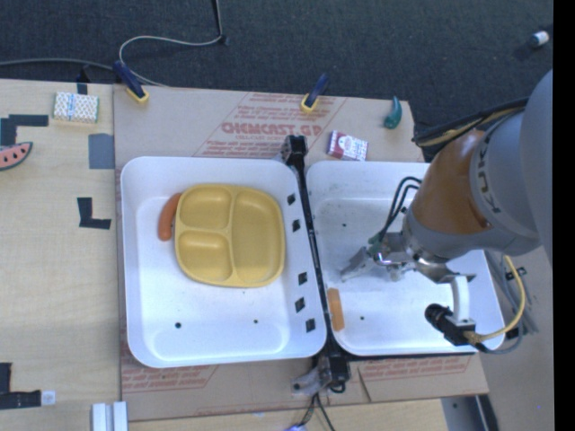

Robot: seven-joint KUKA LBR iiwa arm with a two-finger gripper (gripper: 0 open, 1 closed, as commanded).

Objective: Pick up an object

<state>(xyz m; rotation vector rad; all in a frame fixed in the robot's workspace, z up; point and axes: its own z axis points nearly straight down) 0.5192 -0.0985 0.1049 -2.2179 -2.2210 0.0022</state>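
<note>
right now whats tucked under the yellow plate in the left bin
An orange, sausage-like piece pokes out from under the left edge of the yellow divided plate in the left bin. How far it runs beneath, and anything else under there, is covered by the plate.

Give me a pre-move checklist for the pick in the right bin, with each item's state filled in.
1. Gripper over the right bin: ok.
2. Target in that bin: ok, an orange piece lies by its left wall.
3. Gripper lined up over the orange piece: not ok, it sits up and right of it.
4. Something between the fingers: cannot tell.
5. Room to grasp: not ok, the piece is close against the wall.
6. Yellow tray out of the way in the left bin: ok.
</note>
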